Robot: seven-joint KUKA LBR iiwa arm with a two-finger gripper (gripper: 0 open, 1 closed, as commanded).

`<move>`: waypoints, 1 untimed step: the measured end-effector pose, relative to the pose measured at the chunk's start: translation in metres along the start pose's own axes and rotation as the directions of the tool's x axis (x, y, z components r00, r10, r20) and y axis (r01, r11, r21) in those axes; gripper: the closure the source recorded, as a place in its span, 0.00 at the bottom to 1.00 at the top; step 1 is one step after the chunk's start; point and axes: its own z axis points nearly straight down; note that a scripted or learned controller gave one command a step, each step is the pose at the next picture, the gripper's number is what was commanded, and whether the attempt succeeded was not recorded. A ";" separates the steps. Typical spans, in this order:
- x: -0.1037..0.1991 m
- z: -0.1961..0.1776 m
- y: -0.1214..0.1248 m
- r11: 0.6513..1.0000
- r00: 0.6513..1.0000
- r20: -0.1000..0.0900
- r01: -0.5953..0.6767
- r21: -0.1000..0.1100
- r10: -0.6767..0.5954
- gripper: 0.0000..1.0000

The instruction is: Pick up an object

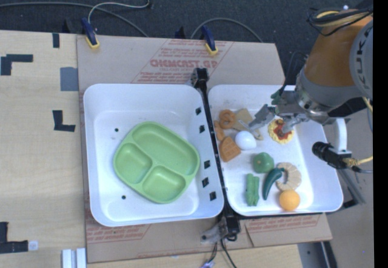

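Two white bins (97,157) are sitting on a brown cardboard sheet (176,60) that is showing red print. The left one is holding a pale green divided plate (156,162). The right one is showing a white egg (245,140), an orange ball (290,200), a dark green pepper (271,180), a green round vegetable (263,162), a green pod (252,190), tan bread pieces (230,149) and a red-and-yellow round piece (280,131). The table (36,157) is showing light wood with dark marks. The arm (339,60) is showing grey and orange.
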 end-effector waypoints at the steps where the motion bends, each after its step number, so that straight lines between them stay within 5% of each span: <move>1: -0.025 0.089 -0.053 1.000 1.000 0.000 -0.002 0.001 0.002 0.00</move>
